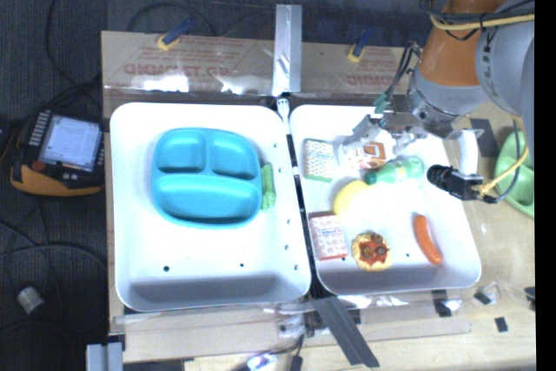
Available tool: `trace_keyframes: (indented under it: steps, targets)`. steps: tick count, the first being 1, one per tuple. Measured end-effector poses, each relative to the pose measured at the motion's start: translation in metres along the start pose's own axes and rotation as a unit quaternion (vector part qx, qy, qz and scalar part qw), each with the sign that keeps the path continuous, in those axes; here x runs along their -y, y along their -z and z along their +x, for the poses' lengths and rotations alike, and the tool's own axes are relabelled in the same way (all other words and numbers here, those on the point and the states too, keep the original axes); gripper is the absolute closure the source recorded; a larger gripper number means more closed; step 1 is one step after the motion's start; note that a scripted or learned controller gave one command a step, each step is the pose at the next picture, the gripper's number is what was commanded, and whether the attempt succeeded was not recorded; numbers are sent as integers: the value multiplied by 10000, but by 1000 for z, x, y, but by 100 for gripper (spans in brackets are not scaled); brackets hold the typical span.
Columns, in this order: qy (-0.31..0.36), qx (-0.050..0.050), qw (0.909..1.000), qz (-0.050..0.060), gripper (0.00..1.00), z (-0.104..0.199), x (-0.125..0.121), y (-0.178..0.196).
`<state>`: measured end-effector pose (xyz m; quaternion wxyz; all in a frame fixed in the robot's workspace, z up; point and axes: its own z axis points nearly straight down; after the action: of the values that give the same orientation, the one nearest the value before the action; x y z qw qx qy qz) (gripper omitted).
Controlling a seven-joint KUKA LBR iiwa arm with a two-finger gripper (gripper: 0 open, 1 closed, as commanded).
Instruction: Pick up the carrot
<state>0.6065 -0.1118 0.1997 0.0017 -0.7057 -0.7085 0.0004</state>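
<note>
Lying near the right bin's (473, 269) right rim, the carrot (426, 239) has bare floor around it; the gripper (393, 128) hovers toward the far rim, grip indiscernible.

Left bin (130, 274): blue divided tray (207, 175) centre, green item (267, 185) against right wall. Right bin (460, 269): yellow lemon (349, 195) centre, green bottle (395, 171) beside it, pizza slice (373, 249) near front edge, patterned packets (327, 236) along left wall.
</note>
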Motion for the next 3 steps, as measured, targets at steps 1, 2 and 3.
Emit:
trace_keyframes:
  steps: [1, 2, 3]
  targets:
    - [-62, 7, 10000, 4, 0, 14, 26, -63]
    - [-262, 12, 9996, -70, 0, 17, 65, -110]
    - [-507, -19, 9987, -60, 0, -2, 49, -110]
